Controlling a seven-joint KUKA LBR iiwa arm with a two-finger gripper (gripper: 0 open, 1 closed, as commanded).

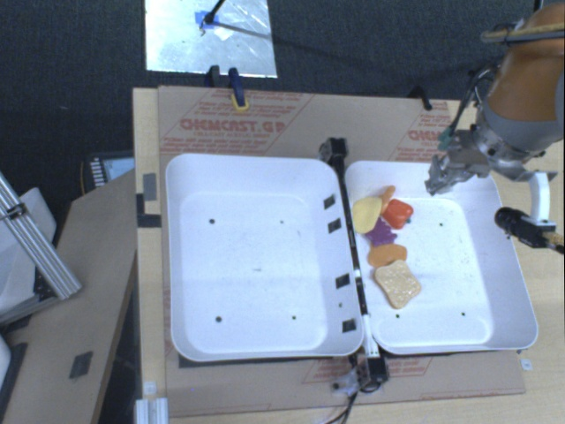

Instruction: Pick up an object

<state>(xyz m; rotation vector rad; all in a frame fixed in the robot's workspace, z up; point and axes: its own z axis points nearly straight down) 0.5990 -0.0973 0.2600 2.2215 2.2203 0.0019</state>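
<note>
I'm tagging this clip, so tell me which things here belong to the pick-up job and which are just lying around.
Part of the job:
gripper
red piece
yellow piece
purple piece
orange piece
bread slice
right bin

Just lying about:
left bin
foil sheet
cardboard

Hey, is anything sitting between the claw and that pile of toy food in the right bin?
Nothing visible does. The claw hangs over the right bin's top edge, and bare white bin floor lies between it and the nearest piece, the red toy. The rest of the pile sits beyond that, against the bin's left wall.
</note>
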